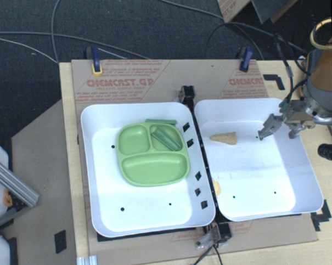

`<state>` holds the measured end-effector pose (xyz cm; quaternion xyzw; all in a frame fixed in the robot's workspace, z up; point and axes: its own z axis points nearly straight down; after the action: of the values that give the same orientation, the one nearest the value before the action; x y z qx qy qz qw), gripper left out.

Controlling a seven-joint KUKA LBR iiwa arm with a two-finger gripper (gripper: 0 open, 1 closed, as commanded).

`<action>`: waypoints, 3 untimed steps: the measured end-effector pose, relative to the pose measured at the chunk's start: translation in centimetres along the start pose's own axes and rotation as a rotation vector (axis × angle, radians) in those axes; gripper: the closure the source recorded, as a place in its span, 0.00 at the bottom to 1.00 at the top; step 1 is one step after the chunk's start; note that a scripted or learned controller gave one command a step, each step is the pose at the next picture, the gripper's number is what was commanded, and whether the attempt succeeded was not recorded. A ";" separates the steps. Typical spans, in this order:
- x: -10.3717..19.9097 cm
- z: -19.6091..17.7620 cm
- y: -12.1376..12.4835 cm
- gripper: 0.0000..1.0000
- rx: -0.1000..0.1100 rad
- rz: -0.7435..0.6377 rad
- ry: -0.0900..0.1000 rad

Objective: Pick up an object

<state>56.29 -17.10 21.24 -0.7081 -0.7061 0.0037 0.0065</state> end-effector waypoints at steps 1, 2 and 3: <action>0.0 -0.7 0.3 0.00 -0.013 -0.003 -0.003; 0.4 5.6 0.5 0.00 -0.007 -0.003 -0.001; 0.7 11.7 -0.2 0.00 -0.006 -0.003 0.000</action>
<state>55.96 -16.36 9.53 -0.7072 -0.7070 0.0016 0.0041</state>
